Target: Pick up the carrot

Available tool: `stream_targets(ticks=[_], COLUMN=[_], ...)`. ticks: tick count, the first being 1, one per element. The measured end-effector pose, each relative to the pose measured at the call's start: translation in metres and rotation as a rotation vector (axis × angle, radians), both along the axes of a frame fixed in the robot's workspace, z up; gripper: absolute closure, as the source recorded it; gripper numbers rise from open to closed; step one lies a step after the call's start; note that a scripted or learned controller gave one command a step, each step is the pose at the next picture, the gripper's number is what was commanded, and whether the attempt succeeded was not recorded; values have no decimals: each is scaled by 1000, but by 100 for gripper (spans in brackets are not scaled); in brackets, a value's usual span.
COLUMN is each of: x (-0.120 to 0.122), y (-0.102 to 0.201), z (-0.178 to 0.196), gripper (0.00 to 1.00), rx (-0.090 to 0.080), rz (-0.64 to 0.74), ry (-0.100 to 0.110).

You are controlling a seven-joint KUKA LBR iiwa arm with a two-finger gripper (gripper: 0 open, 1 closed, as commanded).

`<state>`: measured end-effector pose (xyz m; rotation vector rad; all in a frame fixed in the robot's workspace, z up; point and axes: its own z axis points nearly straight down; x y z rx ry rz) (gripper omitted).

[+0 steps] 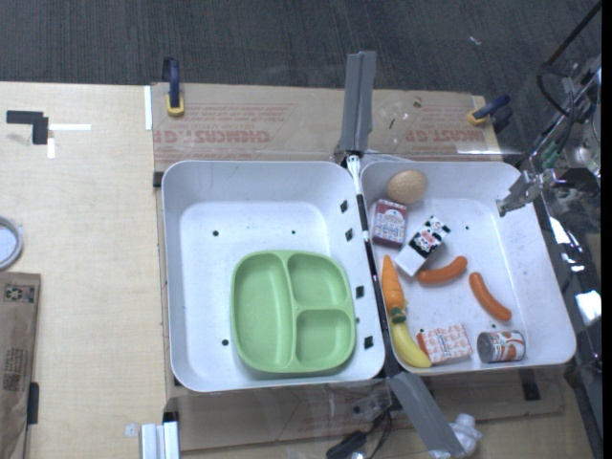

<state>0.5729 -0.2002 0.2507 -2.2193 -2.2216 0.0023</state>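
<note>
table [86, 285]: light wood, two white bins
carrot [391, 285]: right bin [535, 266], left wall, above banana [409, 344]
pincer [521, 197]: right bin's upper right rim, grip state unclear

You look from one fixed camera above the bench, slanted down toward the far side, with both white bins [182, 256] in view.
</note>
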Motion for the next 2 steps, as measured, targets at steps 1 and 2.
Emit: stream_targets(ticks=[1, 2], x=[-40, -65], y=[70, 106], z=[-98, -160], gripper=[0, 0], rx=[0, -2], rz=[-56, -81], ry=[2, 1])
